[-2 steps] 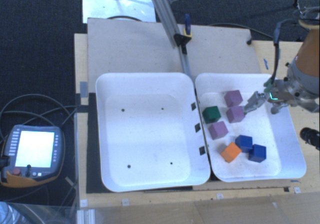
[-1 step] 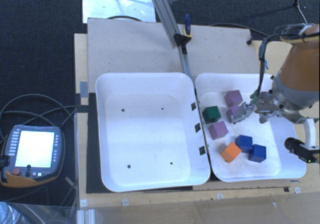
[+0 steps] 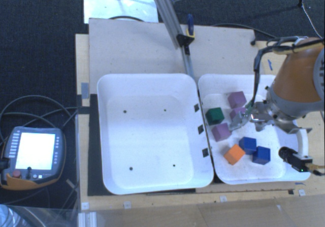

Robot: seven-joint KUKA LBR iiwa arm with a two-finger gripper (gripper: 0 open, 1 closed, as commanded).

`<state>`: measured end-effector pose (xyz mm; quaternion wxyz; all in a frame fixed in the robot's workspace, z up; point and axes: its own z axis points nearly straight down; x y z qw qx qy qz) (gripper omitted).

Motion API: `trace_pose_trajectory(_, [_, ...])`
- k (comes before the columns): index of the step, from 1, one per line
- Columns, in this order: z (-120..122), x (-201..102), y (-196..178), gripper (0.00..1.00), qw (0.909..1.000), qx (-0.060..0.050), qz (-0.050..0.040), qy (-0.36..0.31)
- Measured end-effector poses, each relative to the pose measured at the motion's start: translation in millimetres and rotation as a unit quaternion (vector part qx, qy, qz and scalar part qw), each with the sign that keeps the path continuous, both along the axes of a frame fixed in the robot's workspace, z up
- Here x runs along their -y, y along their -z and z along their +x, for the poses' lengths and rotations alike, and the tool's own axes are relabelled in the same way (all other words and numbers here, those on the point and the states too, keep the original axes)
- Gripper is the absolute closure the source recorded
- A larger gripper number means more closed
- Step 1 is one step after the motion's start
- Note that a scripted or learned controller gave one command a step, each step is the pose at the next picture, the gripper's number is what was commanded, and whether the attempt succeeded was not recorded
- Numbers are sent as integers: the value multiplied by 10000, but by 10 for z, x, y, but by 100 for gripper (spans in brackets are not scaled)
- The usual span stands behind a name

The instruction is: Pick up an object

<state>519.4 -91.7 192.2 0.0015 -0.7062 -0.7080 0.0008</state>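
Observation:
The right bin (image 3: 274, 174) holds several small blocks. A purple block (image 3: 236, 99) lies at the back, a green block (image 3: 215, 116) sits near the left wall, and another purple block (image 3: 221, 131) lies just in front of it. An orange block (image 3: 234, 154) and two blue blocks (image 3: 248, 144) (image 3: 262, 155) lie toward the front. My gripper (image 3: 242, 118) reaches in from the right, low over the bin's middle. It is right at a third purple block (image 3: 235, 114), which it partly hides. I cannot see whether it touches that block.
The left bin (image 3: 147, 129) stands beside the right one. A metal pole (image 3: 167, 10) slants over the back of the bench. A teach pendant (image 3: 33, 157) lies on the floor at the left. The arm's orange band (image 3: 297, 76) hangs over the right bin's right side.

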Motion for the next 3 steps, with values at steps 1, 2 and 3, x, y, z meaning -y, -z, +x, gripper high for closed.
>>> trace_pose_trajectory(1, [62, 62, 473, 0, 10000, 1, -3, 6])
trace_pose_trajectory(2, [79, 63, 339, 100, 10000, 34, -6, -7])
trace_pose_trajectory(3, [186, 98, -244, 100, 10000, 54, -13, -10])
